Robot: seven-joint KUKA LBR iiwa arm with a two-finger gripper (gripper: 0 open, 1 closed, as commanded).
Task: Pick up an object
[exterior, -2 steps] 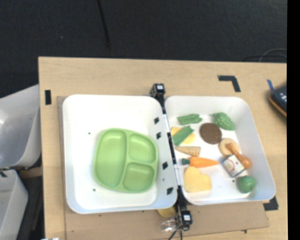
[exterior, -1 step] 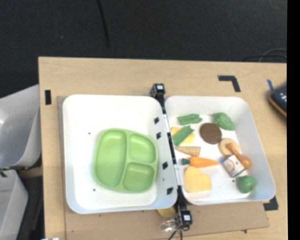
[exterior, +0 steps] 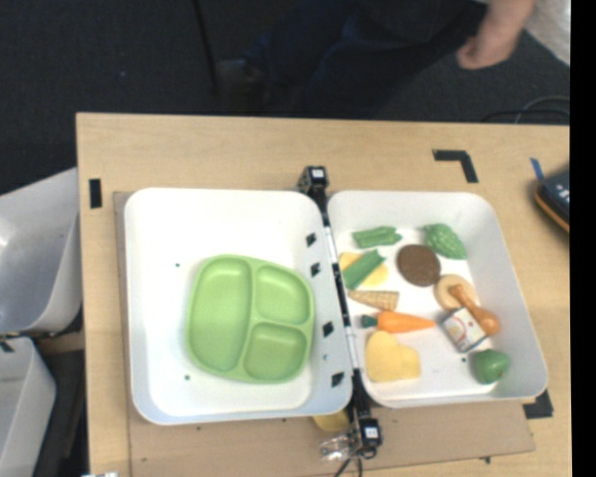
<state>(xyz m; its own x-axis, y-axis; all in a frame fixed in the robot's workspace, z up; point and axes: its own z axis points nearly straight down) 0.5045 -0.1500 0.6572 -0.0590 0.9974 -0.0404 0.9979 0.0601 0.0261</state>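
Orange toy carrot (exterior: 409, 321) lies in the right-hand white bin (exterior: 487, 212).

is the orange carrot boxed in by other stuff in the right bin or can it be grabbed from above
Nothing lies on top of the carrot, so from above it looks open. It is crowded at the sides: a tan wedge just behind it, a yellow piece just in front, and a small can near its tip.
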